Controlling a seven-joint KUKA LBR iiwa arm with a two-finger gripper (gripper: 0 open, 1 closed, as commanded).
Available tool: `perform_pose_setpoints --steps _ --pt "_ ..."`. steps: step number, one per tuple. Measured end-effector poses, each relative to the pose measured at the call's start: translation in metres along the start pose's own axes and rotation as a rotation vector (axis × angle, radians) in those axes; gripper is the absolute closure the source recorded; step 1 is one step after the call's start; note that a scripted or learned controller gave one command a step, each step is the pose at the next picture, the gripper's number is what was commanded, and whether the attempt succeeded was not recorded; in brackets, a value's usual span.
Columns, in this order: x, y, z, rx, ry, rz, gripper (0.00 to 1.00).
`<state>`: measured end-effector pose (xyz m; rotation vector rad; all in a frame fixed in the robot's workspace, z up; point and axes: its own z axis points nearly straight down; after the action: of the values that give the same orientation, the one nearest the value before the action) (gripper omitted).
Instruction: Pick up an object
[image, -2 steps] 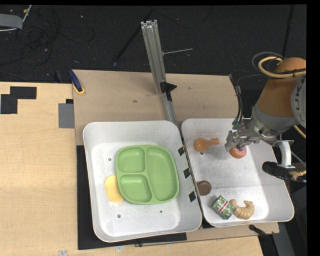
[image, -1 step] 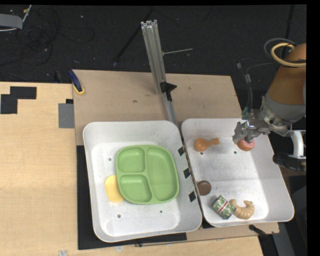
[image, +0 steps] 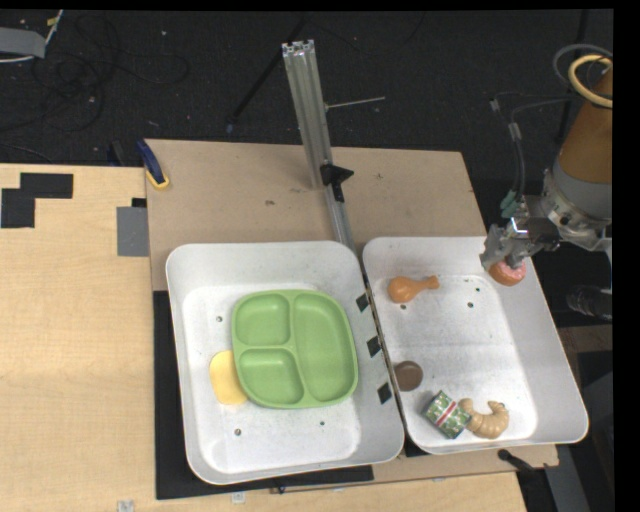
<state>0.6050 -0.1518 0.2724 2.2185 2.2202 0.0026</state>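
Two shallow bins, the left one (image: 190, 300) and the right one (image: 540, 340), were plain white with faint dark speckling, and they sat on a pale tan wooden bench (image: 70, 330) marked with black and grey squares. The left bin held a light green plastic divided plate (image: 295, 348) and a flat yellow piece (image: 224, 379). The right bin held an orange drumstick-shaped toy (image: 411, 288), a dark brown round disc (image: 407, 376), a green and white patterned packet (image: 443, 414), a beige curled toy (image: 487, 419) and a pinkish-red round piece (image: 510, 273); the arm (image: 585, 140) showed an orange band above grey.
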Motion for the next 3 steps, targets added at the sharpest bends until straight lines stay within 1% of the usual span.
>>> perform_pose_setpoints --steps 1,2,3 --pt "0.041 -0.011 0.008 0.007 0.003 -0.003 1.0" --pt "0.09 -0.018 0.005 0.007 0.003 -0.004 1.0" --pt "0.139 -0.017 0.008 0.007 0.003 -0.004 1.0"
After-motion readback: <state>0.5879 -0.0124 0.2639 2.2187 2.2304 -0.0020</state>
